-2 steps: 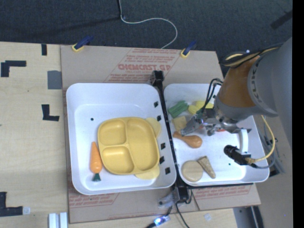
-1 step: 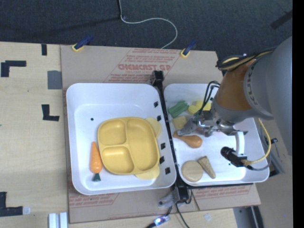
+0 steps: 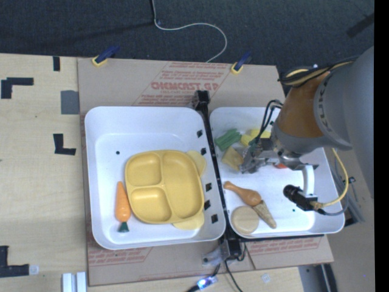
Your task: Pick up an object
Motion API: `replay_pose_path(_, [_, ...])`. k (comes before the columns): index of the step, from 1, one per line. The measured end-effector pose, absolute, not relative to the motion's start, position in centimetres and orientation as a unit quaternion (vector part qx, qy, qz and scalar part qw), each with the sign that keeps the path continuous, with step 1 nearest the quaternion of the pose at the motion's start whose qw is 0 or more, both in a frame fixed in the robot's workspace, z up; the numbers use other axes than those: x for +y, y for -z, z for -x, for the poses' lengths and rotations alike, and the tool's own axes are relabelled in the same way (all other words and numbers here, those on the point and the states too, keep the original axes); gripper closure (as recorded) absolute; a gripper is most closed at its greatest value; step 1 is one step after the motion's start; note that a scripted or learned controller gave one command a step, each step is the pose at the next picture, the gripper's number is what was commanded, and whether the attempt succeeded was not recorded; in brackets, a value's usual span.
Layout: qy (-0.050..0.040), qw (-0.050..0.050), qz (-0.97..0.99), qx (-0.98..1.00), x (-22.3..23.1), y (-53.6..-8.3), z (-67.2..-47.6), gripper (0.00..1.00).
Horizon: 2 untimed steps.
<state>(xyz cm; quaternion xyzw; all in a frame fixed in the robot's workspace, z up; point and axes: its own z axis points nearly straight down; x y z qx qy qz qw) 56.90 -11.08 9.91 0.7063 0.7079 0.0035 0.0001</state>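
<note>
My gripper (image 3: pixel 250 162) reaches into the right bin (image 3: pixel 325 222) from the right, low over a cluster of toy food at its upper left. Just left of the fingertips lie a pale yellow piece (image 3: pixel 233 157) and a green piece (image 3: pixel 227 139); a bright yellow piece (image 3: pixel 250 139) sits above. Lower in that bin are a tan drumstick (image 3: pixel 242 193), a round beige cookie (image 3: pixel 245 219) and a cone (image 3: pixel 265 213). The wrist hides the fingers' gap.
The left bin (image 3: pixel 97 132) holds a yellow divided plate (image 3: pixel 163 184), an orange carrot (image 3: pixel 122 204) to its left and a pale yellow flat piece (image 3: pixel 189 221) poking out beneath. A black cable plug (image 3: pixel 299 197) hangs over the right bin. Cardboard lies under both bins.
</note>
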Motion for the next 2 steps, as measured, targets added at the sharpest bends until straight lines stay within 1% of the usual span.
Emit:
replay_pose_path(1, [-0.0005,0.001,-0.707,0.708,-11.1,-14.1,-57.2,1.00])
replay_pose_path(2, [-0.0008,0.001,-0.707,0.708,-11.4,-18.4,-57.2,1.00])
